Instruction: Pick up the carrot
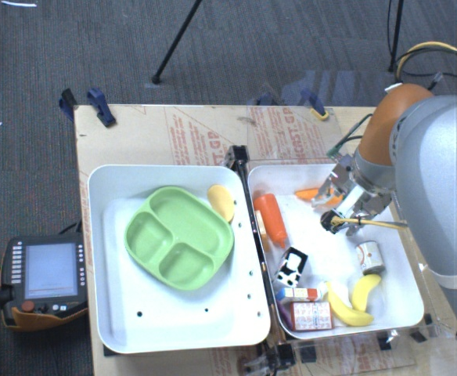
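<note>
**Carrot: probably a light, stiff, slick plastic toy, best gripped across its thicker end.**
The carrot [307,193], a small tapered orange piece pointing left, lies at the back of the right bin [326,253]. Its broad end is hidden by the gripper [334,202], and I cannot tell whether the gripper is apart, together or clamped on it. An orange cylinder [270,218] lies to its left, and a banana [354,300] at the front.
</note>
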{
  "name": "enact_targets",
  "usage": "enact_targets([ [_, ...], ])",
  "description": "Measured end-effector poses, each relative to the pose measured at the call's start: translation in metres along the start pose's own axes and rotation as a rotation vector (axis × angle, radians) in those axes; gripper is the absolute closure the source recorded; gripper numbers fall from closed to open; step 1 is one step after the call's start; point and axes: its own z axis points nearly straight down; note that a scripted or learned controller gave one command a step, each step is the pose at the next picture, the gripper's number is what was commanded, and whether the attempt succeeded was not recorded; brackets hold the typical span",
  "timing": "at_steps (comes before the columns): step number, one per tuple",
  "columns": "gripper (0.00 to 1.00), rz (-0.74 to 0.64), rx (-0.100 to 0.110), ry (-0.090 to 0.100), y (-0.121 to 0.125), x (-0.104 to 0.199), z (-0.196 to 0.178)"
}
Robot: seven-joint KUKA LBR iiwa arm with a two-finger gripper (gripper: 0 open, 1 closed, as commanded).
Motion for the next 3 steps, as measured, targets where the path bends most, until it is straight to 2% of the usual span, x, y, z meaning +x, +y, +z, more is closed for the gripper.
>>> enact_targets([
  [1, 1.0, -0.006, 0.002, -0.002, -0.0009, 0.001, -0.0099],
  [2, 0.0, -0.008, 0.002, -0.003, -0.0011, 0.0011, -0.0096],
  [3, 1.0, -0.01, 0.005, -0.004, -0.001, 0.0007, -0.0192],
])
